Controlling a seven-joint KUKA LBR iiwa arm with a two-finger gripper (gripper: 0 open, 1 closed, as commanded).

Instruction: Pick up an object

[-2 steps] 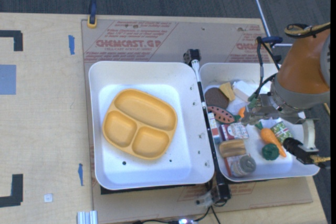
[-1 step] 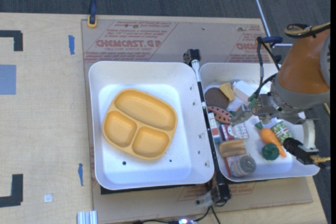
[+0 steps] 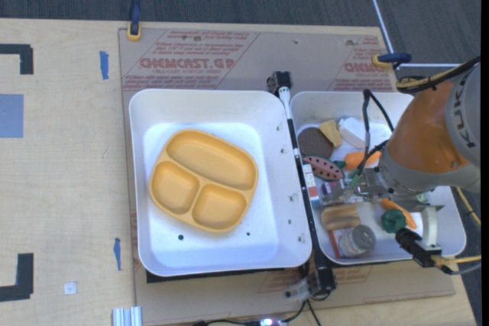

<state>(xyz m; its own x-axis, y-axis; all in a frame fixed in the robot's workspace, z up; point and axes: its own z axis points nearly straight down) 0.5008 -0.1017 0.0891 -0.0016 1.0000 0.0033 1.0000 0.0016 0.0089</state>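
The arm (image 3: pixel 428 141) reaches in from the right and stands over the right bin (image 3: pixel 451 240), with its wrist low among the clutter. The pincer (image 3: pixel 365 187) sits at the centre of that bin, close above the objects. Its spread cannot be determined from this view: the wrist body and the cabling hide the tips, and nothing can be confirmed as held.

Candidate objects all lie in the right bin:
- a dark brown disc (image 3: pixel 312 141) near the bin's upper left corner
- a pale yellow block (image 3: pixel 331 133) just beside the disc
- a speckled red piece (image 3: pixel 324 169) near the left wall
- a tan bread-like piece (image 3: pixel 340 217) just below the pincer
- a grey round can (image 3: pixel 357 240) near the front wall
- a green round piece (image 3: pixel 393 221) to the right of the can

The left bin (image 3: pixel 145 187) carries a yellow divided plate (image 3: pixel 203 179), well apart from the arm.

Probable failure conditions from this position:
1. Crowding. The objects touch or overlap, so a closing pincer is likely to catch an edge of two pieces and hold neither.
2. Rolling. The can appears smooth and round; a grip off its centre is likely to squeeze it out sideways.
3. Soft or flat pieces. The bread-like piece lies low against the bin floor, so the tips may close above it and come up with nothing.
4. Wall contact. The speckled piece lies close to the divider between the bins, leaving little room for a tip on that side.
5. Cable snag. Loose black cable (image 3: pixel 374 107) hangs near the wrist and could drag light pieces.
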